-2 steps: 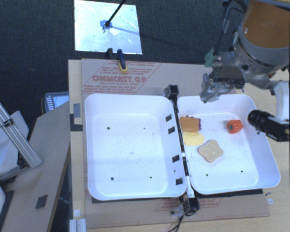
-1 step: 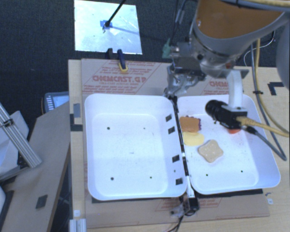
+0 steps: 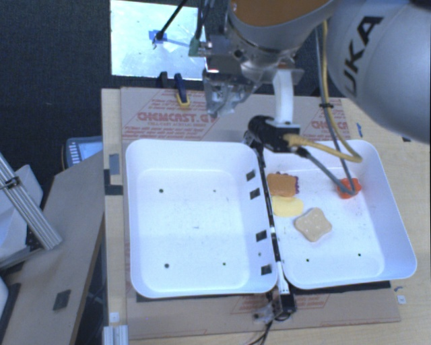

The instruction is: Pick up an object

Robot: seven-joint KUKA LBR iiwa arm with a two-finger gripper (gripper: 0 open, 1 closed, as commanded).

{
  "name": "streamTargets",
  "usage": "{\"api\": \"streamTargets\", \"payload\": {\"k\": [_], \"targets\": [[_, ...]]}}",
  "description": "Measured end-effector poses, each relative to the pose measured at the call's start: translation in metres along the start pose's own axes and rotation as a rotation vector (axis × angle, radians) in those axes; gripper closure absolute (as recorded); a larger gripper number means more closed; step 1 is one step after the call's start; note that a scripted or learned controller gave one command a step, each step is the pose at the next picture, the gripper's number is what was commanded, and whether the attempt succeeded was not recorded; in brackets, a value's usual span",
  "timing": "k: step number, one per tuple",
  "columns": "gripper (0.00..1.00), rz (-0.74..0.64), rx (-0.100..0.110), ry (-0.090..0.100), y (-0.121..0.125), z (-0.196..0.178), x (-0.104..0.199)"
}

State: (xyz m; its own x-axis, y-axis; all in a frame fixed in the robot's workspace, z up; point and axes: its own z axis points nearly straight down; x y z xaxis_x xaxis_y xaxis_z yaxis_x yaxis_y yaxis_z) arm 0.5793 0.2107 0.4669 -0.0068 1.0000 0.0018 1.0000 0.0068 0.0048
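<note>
Tool (image 3: pixel 222 101) is up high over the table's (image 3: pixel 202 121) far edge, beyond both bins. Can't tell if it's apart or together; the tip is blurred against the cardboard lettering.

Objects all sit in the right bin (image 3: pixel 377 202), below and to the right of the tool, well apart from it:
- orange-brown slab (image 3: pixel 283 184), nearest the tool, just beside the divider between the bins
- pale yellow flat piece (image 3: pixel 288 207), touching the slab's near edge
- tan toast-shaped piece (image 3: pixel 312 224), just beyond the yellow one, further from the tool
- small red-orange piece (image 3: pixel 348 188), off to the right, with a grey cable crossing over it

Left bin (image 3: pixel 135 202) lies directly below the tool, toward the camera.

Arm (image 3: pixel 377 54) comes in from the upper right, orange band (image 3: pixel 276 10) above the wrist, wrist pointing down. Yellow cable (image 3: pixel 323 147) runs from a black fitting (image 3: pixel 269 131) at the bins' far edge.
</note>
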Motion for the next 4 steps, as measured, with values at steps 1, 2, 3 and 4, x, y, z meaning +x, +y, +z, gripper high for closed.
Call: {"api": "streamTargets", "payload": {"k": [1, 2, 3, 4], "targets": [[1.00, 0.000, 0.000, 0.001, 0.002, -0.030, 0.025], [1.00, 0.009, 0.003, 0.000, -0.082, -0.071, -0.035], [1.00, -0.001, 0.001, 0.000, -0.044, -0.068, 0.027], [0.00, 0.002, 0.003, -0.001, -0.045, -0.068, 0.024]]}}
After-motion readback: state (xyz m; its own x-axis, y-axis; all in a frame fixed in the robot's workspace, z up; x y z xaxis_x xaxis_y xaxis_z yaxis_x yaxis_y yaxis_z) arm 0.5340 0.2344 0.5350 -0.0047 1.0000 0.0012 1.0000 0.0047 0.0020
